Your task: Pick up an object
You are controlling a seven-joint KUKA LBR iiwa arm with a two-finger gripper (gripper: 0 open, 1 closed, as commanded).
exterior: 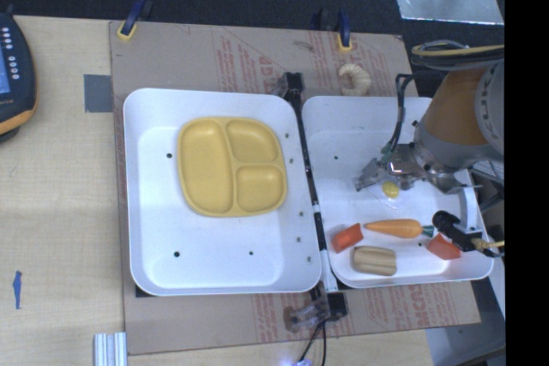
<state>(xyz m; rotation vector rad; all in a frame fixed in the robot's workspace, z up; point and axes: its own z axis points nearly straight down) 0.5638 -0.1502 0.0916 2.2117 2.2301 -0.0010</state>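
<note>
Nearest, against the front wall of the right bin: a tan block, a red wedge just beside it, and a carrot lying crosswise right behind. Off toward the arm's side, a second red piece. Crowded there, so probably best left alone.

Further in, on bare bin floor: a small yellow object, apart from the rest and just beside the end effector, hence judged the likeliest target. State of the end effector: impossible to tell, spread or pressed together, or pinching anything. Too small and glinting to read.

To do the step well:
- Centre squarely over the yellow piece.
- Descend straight to just above the floor.
- Close gently, given the likely skidding of so small a thing.
- Lift slowly, and confirm a real hold before moving off.
- Keep clear of the carrot.

Farther off, in the left bin: a yellow divided plate, broad and flat, probably awkward to pinch.

Beyond both bins, on the cardboard covering the counter: a pale knobbly bit, well outside the working area.
</note>
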